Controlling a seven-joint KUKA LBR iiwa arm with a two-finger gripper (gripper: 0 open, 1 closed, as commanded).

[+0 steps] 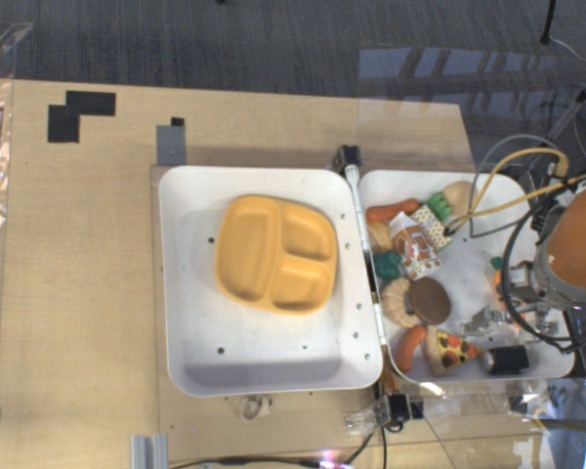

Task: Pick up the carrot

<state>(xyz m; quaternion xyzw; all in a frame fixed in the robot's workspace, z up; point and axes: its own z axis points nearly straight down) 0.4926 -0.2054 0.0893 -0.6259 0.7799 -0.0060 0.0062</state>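
The carrot (389, 211), an orange tapered piece, lies at the far left of the right bin (527, 189), close to the divider between the bins. A green leafy piece (437, 207) sits just to its right. My gripper (486, 320) hangs low over the near right part of the same bin, well apart from the carrot and nearer to me. Nothing shows between its tips. The grey arm with its orange band (578, 247) comes in from the right edge.
A small printed carton (416, 243), a dark green piece (387, 262), a tan bun (398, 301), a brown disc (431, 300), a sausage (410, 342) and a pizza slice (452, 350) crowd the right bin. The left bin (190, 340) holds a yellow divided plate (275, 253).
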